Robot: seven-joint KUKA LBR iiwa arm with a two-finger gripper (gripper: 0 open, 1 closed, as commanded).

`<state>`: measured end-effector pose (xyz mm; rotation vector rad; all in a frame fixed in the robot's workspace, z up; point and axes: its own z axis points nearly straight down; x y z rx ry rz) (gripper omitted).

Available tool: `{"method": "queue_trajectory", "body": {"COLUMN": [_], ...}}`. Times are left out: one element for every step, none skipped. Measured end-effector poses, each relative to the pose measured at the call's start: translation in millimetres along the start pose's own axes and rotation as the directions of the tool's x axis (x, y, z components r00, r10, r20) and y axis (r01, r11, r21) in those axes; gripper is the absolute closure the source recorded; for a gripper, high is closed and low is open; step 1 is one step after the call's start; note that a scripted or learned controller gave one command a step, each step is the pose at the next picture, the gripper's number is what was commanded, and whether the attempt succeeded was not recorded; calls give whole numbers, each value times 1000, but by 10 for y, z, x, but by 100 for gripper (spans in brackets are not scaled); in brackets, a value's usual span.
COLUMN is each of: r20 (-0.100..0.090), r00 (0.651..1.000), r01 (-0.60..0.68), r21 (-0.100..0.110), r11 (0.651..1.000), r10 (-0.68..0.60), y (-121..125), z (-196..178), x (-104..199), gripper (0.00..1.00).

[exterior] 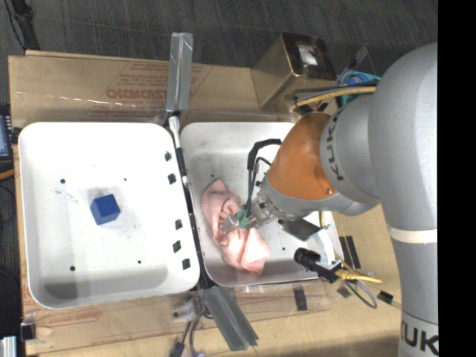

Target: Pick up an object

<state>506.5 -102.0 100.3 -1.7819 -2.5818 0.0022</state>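
From my station I see a crumpled pink cloth (232,227) lying in the right bin (223,143), against its left wall and stretching toward the near edge. The gripper (244,218) is down on the cloth's middle, its tip pressed into the folds; I can't tell how wide the claw stands or whether it has any fabric pinched, since the wrist and the bunched cloth hide the tips. The orange band (301,162) and grey arm (394,140) loom over the right half of that bin. In the left bin (44,199), well apart from all this, a small blue cube (105,208) sits alone near the centre.
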Motion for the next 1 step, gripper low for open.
{"method": "queue_trajectory", "body": {"r20": [1], "r00": [957], "r01": [-289], "r21": [-2], "r11": [957], "r10": [289], "y": [397], "z": [-1198], "x": [286], "gripper": [100]}}
